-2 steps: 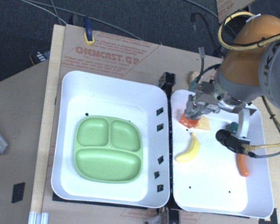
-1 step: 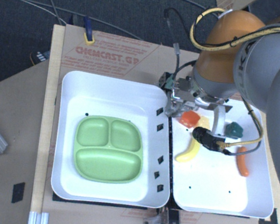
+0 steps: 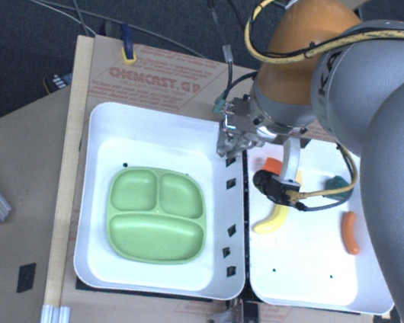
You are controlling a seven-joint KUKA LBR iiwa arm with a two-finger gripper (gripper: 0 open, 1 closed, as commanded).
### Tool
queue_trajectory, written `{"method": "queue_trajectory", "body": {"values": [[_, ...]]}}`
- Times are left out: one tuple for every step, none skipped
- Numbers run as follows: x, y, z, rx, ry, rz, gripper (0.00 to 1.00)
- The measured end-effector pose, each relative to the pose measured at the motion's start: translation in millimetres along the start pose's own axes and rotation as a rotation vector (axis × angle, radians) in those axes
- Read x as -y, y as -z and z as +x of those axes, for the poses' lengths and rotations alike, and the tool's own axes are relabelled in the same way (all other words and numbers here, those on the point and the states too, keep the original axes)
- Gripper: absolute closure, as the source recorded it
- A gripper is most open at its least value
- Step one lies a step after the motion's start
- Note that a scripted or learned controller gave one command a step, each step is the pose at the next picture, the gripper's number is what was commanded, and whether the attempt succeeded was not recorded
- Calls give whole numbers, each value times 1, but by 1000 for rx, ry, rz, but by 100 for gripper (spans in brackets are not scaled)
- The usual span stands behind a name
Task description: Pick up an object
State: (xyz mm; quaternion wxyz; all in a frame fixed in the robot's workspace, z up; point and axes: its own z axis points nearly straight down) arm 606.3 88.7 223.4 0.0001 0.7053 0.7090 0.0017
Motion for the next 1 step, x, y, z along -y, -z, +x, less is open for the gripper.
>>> {"method": "queue_trajectory", "body": {"values": [[0,-1,-3,1,-4,2,0]]}}
